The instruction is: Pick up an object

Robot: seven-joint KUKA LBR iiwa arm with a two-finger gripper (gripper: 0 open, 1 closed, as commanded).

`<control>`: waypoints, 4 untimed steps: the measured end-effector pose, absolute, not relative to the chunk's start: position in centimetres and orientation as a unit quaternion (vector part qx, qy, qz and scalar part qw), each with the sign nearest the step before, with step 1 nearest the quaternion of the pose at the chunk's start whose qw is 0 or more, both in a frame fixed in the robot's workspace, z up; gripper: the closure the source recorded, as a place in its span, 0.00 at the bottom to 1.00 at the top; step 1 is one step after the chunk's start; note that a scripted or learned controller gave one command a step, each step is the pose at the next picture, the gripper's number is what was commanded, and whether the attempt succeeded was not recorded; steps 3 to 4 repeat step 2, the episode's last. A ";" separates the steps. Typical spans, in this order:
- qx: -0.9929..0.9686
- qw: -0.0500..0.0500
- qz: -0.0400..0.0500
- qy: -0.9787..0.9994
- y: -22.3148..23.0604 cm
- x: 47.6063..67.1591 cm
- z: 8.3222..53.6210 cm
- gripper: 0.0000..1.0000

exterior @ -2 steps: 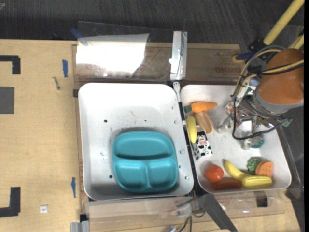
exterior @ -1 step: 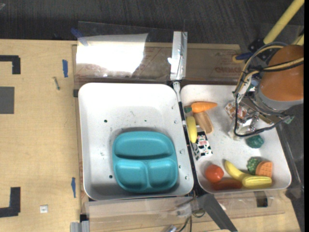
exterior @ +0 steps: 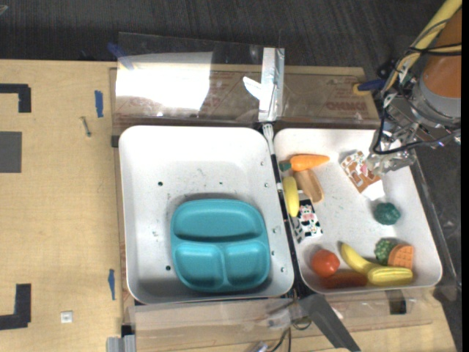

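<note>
In the right bin (exterior: 432,229), at its far right corner, the pincer (exterior: 388,156) hangs just beside a small red-and-white packet (exterior: 357,171); its opening cannot be told. The packet lies tilted, long axis running far-left to near-right, its print too small to read. A green ball (exterior: 387,213) sits nearer.

The bench (exterior: 51,218) looks like pale wood, flat and dull. The two white bins (exterior: 139,167) look like smooth plastic with a soft shine. The teal tray (exterior: 218,244) is smooth plastic too, a bit dull. The toy carrot (exterior: 309,162), bananas (exterior: 370,268) and tomato (exterior: 325,262) look like shiny plastic. The green ball (exterior: 387,213) looks dull. A clear, shiny sheet (exterior: 183,79) stands behind the bins and catches the light. The floor (exterior: 220,6) at the top looks dark and rough, like carpet.
</note>
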State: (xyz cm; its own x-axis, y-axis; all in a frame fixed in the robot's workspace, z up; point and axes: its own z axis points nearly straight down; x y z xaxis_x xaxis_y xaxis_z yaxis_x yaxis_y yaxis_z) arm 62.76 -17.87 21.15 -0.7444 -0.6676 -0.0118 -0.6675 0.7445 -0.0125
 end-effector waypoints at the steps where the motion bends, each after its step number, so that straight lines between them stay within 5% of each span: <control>1: -0.357 0.004 -0.001 0.934 -17.8 62.6 20.7 0.00; 2: -0.337 0.005 -0.002 0.942 -15.7 60.1 8.9 0.00; 4: -0.337 0.005 -0.002 0.942 -15.7 60.1 8.9 0.00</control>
